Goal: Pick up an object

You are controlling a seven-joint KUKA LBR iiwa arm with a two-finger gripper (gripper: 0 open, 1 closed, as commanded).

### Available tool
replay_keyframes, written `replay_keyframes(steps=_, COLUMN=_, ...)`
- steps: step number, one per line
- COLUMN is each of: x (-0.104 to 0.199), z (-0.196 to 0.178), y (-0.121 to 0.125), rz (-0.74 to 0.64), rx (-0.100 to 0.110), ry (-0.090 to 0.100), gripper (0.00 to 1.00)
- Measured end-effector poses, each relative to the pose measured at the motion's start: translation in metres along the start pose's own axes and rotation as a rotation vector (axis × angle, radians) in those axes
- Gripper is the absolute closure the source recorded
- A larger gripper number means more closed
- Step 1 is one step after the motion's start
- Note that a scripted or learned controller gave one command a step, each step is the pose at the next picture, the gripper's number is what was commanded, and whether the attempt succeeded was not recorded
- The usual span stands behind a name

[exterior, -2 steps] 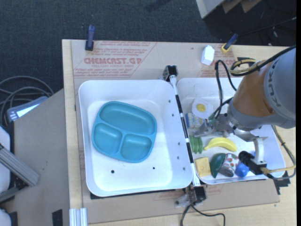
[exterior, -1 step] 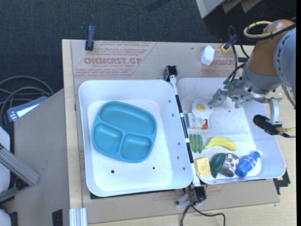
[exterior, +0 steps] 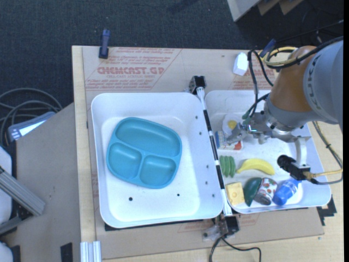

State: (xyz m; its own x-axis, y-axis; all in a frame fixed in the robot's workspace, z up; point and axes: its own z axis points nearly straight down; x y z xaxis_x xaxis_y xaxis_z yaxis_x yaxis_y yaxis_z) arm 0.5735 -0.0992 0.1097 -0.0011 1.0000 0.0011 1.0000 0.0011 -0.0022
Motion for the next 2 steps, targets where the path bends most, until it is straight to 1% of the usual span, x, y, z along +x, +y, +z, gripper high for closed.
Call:
replay_keyframes(steps=1, x=0.000, z=0.025, y=-0.019, rz=0.000, rx=-0.001, ry=0.000, gripper=0.00)
replay_keyframes(steps=2, x=-0.035, z=0.025, y=0.027, rz=0.001, rx=-0.003, ry=-0.002, gripper=0.00)
